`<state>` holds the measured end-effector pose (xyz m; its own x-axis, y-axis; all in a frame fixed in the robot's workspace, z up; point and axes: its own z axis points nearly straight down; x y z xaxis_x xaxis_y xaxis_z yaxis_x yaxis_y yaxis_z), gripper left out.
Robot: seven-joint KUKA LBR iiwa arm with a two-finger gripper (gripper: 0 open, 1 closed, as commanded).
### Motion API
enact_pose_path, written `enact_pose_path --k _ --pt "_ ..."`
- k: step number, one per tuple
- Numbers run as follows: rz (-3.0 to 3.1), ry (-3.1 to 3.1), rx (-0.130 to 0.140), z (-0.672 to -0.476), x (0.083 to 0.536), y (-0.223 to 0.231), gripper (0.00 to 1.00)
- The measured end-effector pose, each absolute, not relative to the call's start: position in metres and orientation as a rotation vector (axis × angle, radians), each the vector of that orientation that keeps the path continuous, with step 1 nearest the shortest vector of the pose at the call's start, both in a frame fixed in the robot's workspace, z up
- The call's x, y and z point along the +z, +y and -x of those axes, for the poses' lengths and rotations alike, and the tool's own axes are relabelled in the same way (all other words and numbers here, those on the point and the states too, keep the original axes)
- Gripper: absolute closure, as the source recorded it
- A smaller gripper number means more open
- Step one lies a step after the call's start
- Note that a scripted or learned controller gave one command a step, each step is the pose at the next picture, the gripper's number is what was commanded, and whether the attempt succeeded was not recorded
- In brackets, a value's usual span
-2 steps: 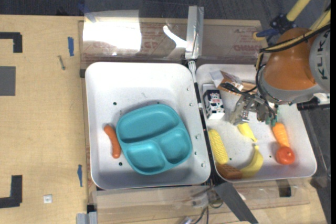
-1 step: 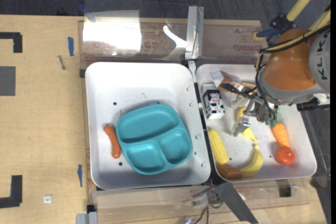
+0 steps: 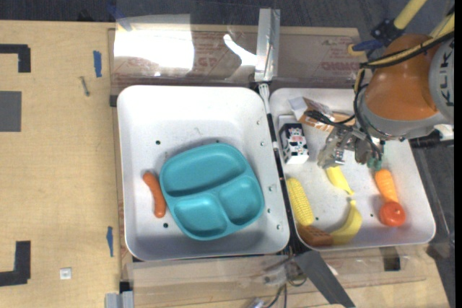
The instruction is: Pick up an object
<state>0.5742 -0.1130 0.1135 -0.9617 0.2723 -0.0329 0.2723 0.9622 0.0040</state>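
A small yellow piece is lying in the right bin just below the tool; whether the two are touching is unclear, and whether the tool is wide, narrow or gripping anything cannot be told from this slant. An orange carrot is lying just to the tool's right and a little lower, with a round orange-red fruit sitting beyond the carrot's lower end; a banana is curving along the bin floor well below the tool; a corn cob is lying down and to its left; a small black-and-white toy is standing to its left near the dividing wall. The arm with its orange band is reaching in above and to the right of the tool. Far to the tool's left, the left bin is carrying a teal divided plate, with an orange sausage-like toy lying beside the plate's far edge; both bins are sitting on the desk.
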Motion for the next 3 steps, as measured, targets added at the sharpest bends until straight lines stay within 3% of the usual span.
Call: enact_pose_path --k 1,2,3 --pt "-0.428 3.08 -0.001 -0.574 0.113 -0.113 0.0" --pt "-0.512 3.09 0.004 -0.571 0.089 -0.117 0.0" --pt "-0.507 3.076 0.003 -0.575 0.103 -0.116 1.0"
